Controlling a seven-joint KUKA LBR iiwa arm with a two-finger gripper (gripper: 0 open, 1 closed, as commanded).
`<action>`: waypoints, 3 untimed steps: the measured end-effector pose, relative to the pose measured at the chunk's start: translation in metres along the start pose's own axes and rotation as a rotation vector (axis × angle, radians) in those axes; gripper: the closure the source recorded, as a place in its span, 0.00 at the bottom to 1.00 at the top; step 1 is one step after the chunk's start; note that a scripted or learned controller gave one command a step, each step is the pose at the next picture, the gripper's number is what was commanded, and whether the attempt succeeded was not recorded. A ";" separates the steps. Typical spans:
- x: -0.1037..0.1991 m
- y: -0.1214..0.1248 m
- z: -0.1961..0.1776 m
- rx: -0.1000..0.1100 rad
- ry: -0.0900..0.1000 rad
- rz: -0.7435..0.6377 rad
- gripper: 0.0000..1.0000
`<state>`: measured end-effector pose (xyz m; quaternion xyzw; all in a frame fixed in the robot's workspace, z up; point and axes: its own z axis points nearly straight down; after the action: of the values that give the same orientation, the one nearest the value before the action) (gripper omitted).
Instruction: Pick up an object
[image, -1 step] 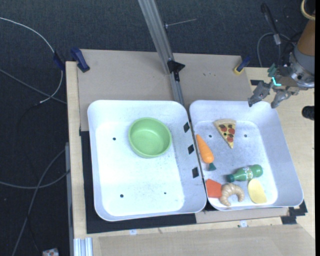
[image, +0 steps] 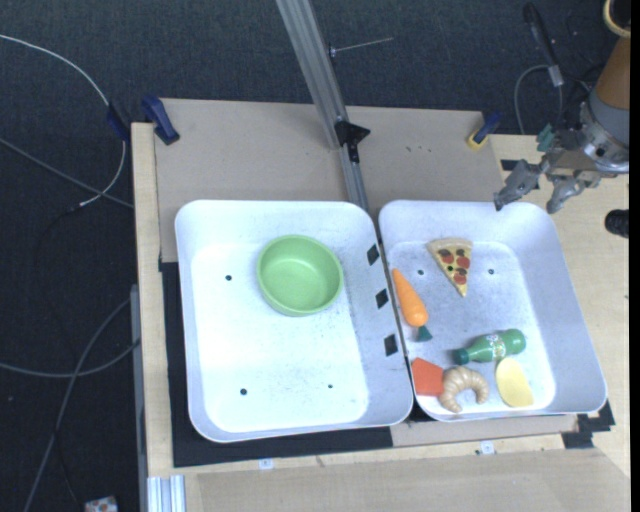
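Observation:
My gripper hangs open at the upper right, above the far rim of the right bin, with nothing between its fingers. Inside that bin a pizza slice lies near the back and an orange carrot lies along the left wall. Toward the front are a green bottle, a red piece, a tan croissant and a yellow lemon-like piece. The left bin holds a green bowl.
A slanted metal bar runs down from the top to the gap between the bins. Blue clamps sit at the board's back corners. Dark floor with cables surrounds the bench.

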<state>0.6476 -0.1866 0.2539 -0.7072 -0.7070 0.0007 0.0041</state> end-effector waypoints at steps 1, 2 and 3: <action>-0.002 0.001 0.042 0.005 0.000 0.001 0.00; -0.003 0.004 0.104 0.006 0.000 0.000 0.00; -0.002 0.004 0.156 0.005 0.000 -0.001 0.00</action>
<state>0.6501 -0.1878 0.0980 -0.7069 -0.7073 0.0023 0.0057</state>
